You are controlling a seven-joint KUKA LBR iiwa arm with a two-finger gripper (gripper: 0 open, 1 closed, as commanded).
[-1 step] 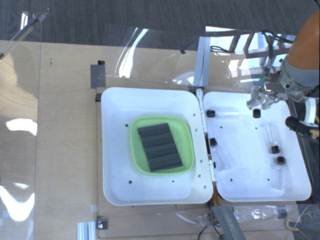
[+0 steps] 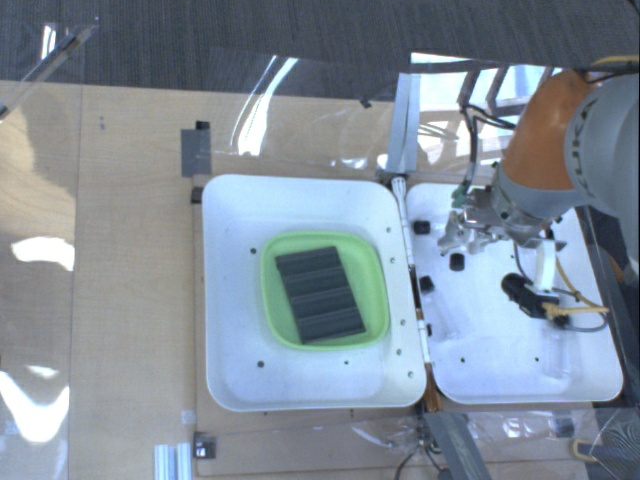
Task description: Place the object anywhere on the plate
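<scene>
A: Looking down at a pale wooden tabletop (image 2: pixel 110 298) with two shallow white bins side by side. Left bin (image 2: pixel 240 368) holding a lime-green plate (image 2: pixel 274 298), squarish with rounded corners, sitting roughly in the middle. Dark grey ribbed object (image 2: pixel 319 294) lying flat on that plate, tilted a bit off the bin's edges, fully inside the plate's rim. So already on the plate, nothing touching it.

B: And the arm?

A: Coming in from the right, over the right bin (image 2: pixel 500 378). Grey body, orange band (image 2: pixel 545 133) up near the top right. Claw (image 2: pixel 463 236) hanging over the upper left part of the right bin, just across the divider from the left bin. Well apart from the plate and the grey object.

B: Open or closed though?

A: Honestly can't tell. Too small and cluttered with metal bits and cables to make out. Nothing visibly in it either way.

B: Anything else in the right bin?

A: A few small black specks on the bin floor below the claw, probably holes or screws, hard to say. Also a black and yellow cable bundle (image 2: pixel 545 303) dangling off the arm near the right side. Clear plastic sheeting around the back of the bins, catching glare. Small dark block (image 2: pixel 197 150) on the tabletop behind the left bin.
</scene>
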